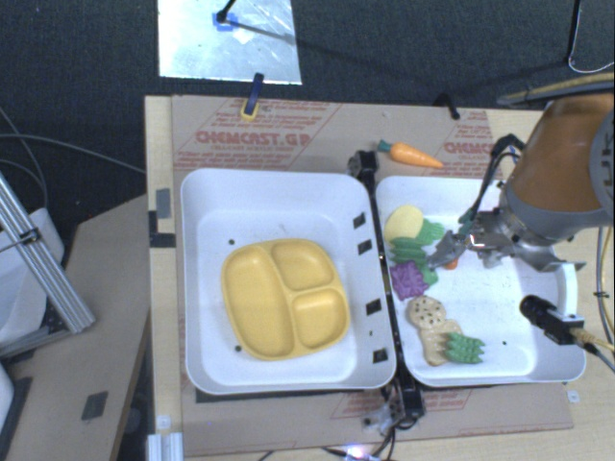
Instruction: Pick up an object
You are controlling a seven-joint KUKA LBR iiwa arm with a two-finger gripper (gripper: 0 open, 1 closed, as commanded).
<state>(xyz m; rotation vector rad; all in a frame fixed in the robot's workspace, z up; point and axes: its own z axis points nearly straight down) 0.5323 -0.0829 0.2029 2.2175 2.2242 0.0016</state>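
**End effector low in the right bin, beside the toy food**

End effector [452, 250] hangs low in the right bin [500, 358], at the edge of a cluster of toy food. Its metal tip points toward the purple piece [409, 279] and the green piece [411, 249] — whether it is apart or together I cannot tell, because the wrist hides it from above. No item is seen between its parts, so I judge that nothing is gripped yet.

The candidates lie close together: a yellow piece [404, 222] at the top, the green one just below it, then the purple one, and further down a cookie [427, 313] and a green block [463, 348]. The left bin [279, 195] holds a yellow tray [285, 297]. A carrot [410, 155] lies on the worktop [288, 133], outside both bins.

To do this step well, I would choose one item only — the purple piece looks nearest. Its neighbours touch it, so the closing should be centred on it, otherwise the green piece may be pushed away or pinched together with it. Lifting straight up seems safest.
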